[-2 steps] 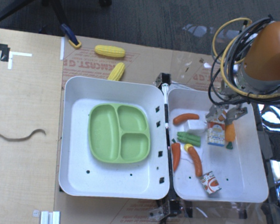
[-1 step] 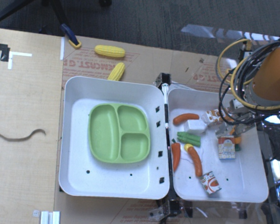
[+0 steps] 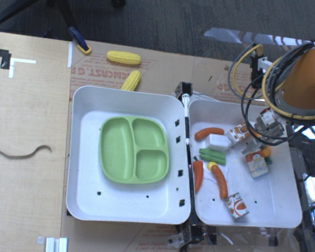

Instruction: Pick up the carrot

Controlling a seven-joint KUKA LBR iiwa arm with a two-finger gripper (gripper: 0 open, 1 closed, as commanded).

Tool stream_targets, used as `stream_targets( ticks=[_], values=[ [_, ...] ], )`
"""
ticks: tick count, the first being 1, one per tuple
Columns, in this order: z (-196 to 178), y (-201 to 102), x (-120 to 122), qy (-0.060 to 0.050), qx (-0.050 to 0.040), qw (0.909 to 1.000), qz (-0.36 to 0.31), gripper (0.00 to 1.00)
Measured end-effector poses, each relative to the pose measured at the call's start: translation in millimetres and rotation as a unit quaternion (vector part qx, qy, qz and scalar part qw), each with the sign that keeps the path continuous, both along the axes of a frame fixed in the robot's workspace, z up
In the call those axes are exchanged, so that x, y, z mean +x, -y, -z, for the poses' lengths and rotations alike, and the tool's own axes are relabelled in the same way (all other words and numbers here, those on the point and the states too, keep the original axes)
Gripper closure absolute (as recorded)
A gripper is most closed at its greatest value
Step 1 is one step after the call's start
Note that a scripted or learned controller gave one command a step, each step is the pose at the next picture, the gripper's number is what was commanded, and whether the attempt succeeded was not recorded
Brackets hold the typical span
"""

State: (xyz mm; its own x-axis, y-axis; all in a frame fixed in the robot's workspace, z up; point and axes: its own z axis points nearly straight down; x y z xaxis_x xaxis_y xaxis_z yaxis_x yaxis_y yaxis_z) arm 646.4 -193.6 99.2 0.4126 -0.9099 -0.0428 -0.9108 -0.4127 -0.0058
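The carrot [image 3: 197, 175], a slim orange tapered piece, lies lengthwise in the right bin [image 3: 273, 219], close against its left wall. The gripper [image 3: 258, 145] hangs below the grey wrist and cables in the bin's upper right part. It sits over a small carton [image 3: 258, 165] and an orange scrap [image 3: 264, 152], well to the right of the carrot and apart from it. Nothing shows as lifted by the gripper.
In the right bin are also a reddish sausage [image 3: 208, 133], a white block [image 3: 219, 141], a green pod [image 3: 212, 155], an orange-red piece [image 3: 221, 183] with a yellow tip, and cartons [image 3: 237, 206]. The left bin holds a green divided plate [image 3: 135, 150]. Two corn cobs [image 3: 123, 58] lie behind.
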Motion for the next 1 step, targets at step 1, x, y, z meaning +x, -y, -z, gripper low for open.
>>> stream_targets(
  ticks=[1],
  values=[
    [-10.5, -1.8, 1.7, 0.003, 0.0029, 1.0, 0.003, 1.0]
  ],
)
